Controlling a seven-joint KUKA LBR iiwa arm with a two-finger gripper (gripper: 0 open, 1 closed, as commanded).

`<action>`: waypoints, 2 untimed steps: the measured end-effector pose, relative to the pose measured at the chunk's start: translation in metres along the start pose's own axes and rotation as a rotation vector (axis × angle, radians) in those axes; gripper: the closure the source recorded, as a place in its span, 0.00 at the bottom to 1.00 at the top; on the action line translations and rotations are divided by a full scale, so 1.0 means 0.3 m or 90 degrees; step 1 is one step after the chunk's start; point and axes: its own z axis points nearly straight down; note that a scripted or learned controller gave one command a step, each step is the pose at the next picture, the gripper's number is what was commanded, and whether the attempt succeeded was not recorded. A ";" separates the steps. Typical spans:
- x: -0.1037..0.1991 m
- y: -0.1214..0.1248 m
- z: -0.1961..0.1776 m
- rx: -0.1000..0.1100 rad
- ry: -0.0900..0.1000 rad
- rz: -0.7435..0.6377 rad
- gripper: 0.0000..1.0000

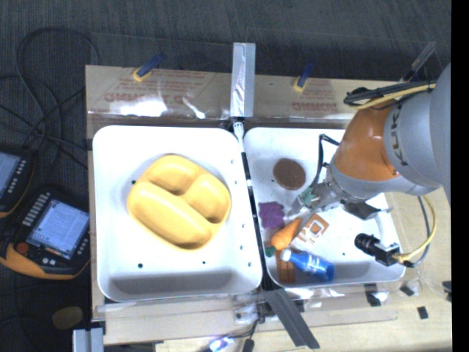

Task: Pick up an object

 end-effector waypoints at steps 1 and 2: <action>0.001 0.000 0.001 0.000 0.000 0.000 0.00; 0.049 -0.166 0.031 0.000 -0.002 -0.048 0.00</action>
